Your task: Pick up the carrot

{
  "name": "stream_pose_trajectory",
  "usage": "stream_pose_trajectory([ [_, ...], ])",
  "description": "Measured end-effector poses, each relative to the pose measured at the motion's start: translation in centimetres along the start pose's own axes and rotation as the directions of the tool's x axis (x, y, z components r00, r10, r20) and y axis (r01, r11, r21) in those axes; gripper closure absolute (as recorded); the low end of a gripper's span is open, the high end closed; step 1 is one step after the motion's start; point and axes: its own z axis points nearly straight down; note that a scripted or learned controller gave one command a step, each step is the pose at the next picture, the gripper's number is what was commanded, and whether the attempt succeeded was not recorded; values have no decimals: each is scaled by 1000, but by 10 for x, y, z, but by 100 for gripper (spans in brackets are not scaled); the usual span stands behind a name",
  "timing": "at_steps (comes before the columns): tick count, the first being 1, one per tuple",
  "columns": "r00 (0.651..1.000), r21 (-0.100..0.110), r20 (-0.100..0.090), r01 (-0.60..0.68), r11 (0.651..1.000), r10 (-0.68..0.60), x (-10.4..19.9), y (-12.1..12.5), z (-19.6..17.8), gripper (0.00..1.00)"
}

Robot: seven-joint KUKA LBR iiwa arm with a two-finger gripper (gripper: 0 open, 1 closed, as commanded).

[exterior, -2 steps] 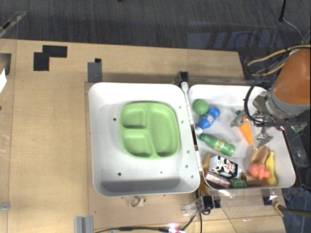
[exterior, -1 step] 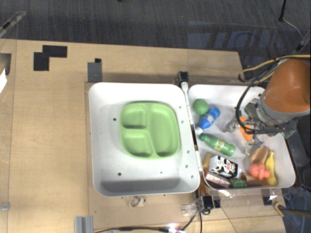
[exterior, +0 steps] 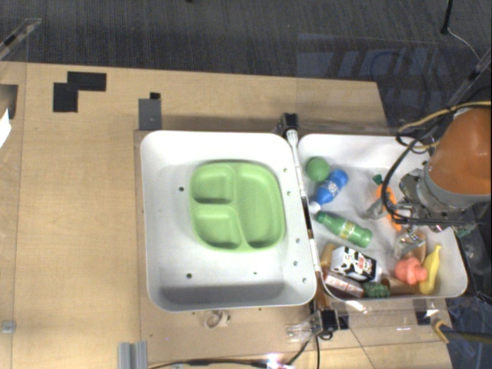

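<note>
My bench [exterior: 77, 229] is a light wooden surface carrying black tape marks [exterior: 77, 89] at its far left. Beyond its far edge I note dark grey carpet [exterior: 246, 21]. Cables [exterior: 231, 360] trail along the near edge. Lighting is even.

Matt wooden bench [exterior: 77, 206]; glossy white plastic bins [exterior: 161, 206].

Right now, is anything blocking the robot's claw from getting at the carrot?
Nothing visible lies between them. The gripper hangs low in the right bin, right beside the carrot, whose orange tip shows at the arm's edge. The green bottle lies off to the side.
</note>
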Motion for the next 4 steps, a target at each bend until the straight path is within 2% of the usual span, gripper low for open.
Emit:
stream_pose_trajectory([
  [1, 1000, 8, 9, 4, 1000, -4, -5, -2, -14, 100],
  [2, 1000, 6, 3, -20, 1000, 20, -30, -6, -142, 100],
  [3, 1000, -1, -3, -21, 1000, 21, -29, -4, -138, 0],
  [4, 985, 3, 1, -171, 985, 171, -8, -5, -1, 0],
])
